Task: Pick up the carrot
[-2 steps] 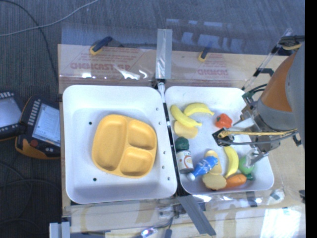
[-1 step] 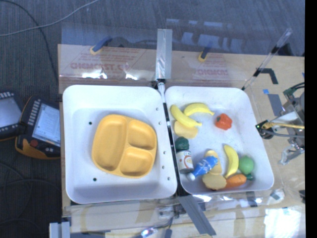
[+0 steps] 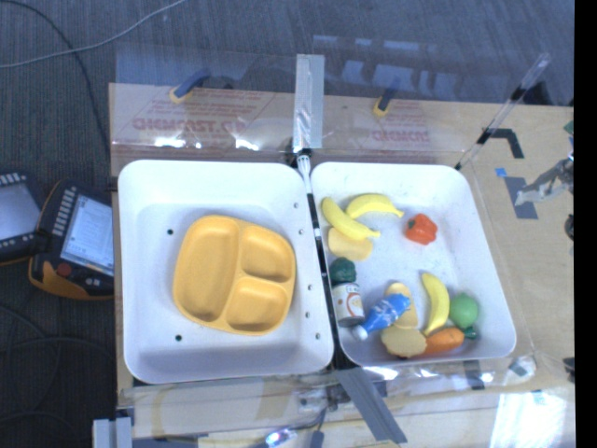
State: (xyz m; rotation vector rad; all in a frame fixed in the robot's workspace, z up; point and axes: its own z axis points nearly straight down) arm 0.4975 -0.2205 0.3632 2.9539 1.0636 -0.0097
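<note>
Two smooth white plastic bins [image 3: 140, 250] sit on a matt, wood-toned tabletop [image 3: 541, 250], one holding a glossy yellow plastic tray [image 3: 235, 273], the other shiny plastic toy food including an orange carrot [image 3: 444, 340], above rough grey carpet [image 3: 280, 17].

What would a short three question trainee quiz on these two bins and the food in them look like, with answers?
1. True or false: the yellow divided plate lies in the left bin.
2. Which item touches the carrot: A the green apple, B the red pepper, C the plate?
3. How many bananas lie in the right bin?

Key: 1 true. 2 A. 3 three.
</note>
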